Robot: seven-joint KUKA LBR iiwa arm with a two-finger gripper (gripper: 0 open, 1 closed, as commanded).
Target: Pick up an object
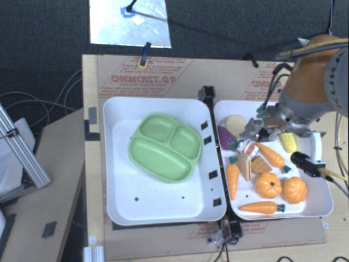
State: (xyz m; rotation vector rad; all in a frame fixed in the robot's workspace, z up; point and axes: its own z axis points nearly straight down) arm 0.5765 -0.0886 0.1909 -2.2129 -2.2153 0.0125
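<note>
- Pincer (252, 137) hangs low over the right shallow white bin (323, 203); can't tell its opening or whether it grips anything.
- That bin holds plastic toy food: orange carrots (233, 180), two pumpkins (268, 185), yellow corn (288, 142).
- Left white bin (117, 203) holds a pale green divided plate (165, 147).

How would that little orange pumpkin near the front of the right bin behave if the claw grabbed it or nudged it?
The pumpkin looks like smooth toy plastic, so probably light, rigid and a bit slippery. Its rounded shape suggests it may roll if pushed. A second pumpkin and a carrot sit close by, so a nudge would likely shift them too.
</note>
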